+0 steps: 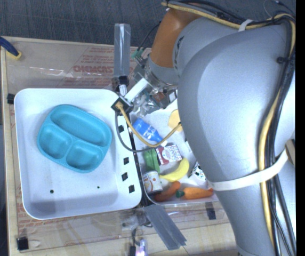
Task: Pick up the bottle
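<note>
Two white bins sit side by side on the bench. The left bin (30,191) holds a blue divided plate (74,137). In the right bin (142,193), the bottle (147,131), clear with a blue label, lies tilted near the dividing wall. The gripper (137,101) sits at the bottle's 11 o'clock, just above it; its open or closed condition cannot be determined. A banana (177,170) and carrot (198,193) lie at the bottle's 5 o'clock.

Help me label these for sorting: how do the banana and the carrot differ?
The banana is yellow and curved; the carrot is orange and straight. The banana lies nearer the bin's middle; the carrot lies along its near edge. Both rest loose in the right bin, untouched by the end effector.
</note>
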Action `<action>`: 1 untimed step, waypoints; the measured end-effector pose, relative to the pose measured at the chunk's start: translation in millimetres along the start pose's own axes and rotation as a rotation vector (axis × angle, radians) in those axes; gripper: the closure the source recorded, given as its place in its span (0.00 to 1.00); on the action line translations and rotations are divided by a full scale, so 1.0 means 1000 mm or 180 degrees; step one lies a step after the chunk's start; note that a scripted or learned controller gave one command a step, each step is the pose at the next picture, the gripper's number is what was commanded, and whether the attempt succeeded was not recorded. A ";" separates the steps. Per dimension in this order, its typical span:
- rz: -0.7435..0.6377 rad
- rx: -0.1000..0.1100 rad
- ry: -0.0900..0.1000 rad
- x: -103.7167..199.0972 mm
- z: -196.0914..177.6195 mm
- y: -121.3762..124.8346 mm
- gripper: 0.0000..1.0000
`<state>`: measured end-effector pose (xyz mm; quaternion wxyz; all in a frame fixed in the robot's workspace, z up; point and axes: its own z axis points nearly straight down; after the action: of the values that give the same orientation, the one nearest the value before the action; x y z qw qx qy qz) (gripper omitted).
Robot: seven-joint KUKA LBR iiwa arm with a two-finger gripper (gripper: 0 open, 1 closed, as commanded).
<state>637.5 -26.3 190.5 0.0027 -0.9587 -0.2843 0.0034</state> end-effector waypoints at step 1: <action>0.0573 -0.0015 0.0013 0.038 -0.001 -0.040 1.00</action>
<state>647.1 27.9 191.6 0.0007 -0.9804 -0.1969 0.0011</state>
